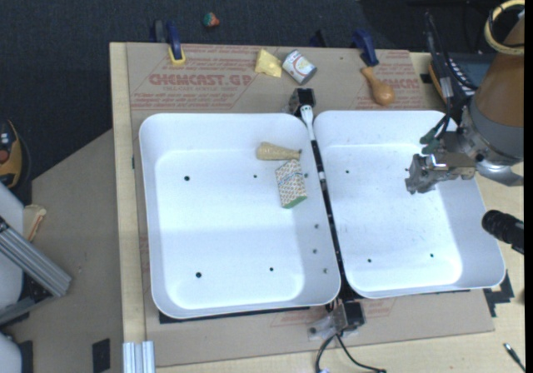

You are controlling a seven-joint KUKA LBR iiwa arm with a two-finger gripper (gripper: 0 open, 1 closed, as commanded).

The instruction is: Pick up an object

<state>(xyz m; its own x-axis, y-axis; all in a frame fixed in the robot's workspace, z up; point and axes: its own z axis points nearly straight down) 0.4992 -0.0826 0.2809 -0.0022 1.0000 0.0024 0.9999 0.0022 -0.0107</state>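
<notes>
1. The arm (500,105) is running out past the picture's right edge, beyond the right bin (400,276), and is covering that bin's far right rim.
2. The gripper (420,176) is hanging over the right bin's right half, hiding a patch of its floor.
3. A tiny green-and-red thing (211,20) is lying on the dark floor far up-left of the right bin, too small to identify.
4. The print on the patterned packet (290,184), just left of the right bin, is blurring beyond reading.
5. The lead of the black connector (350,314), at the right bin's near left corner, is running off the bottom edge.
</notes>
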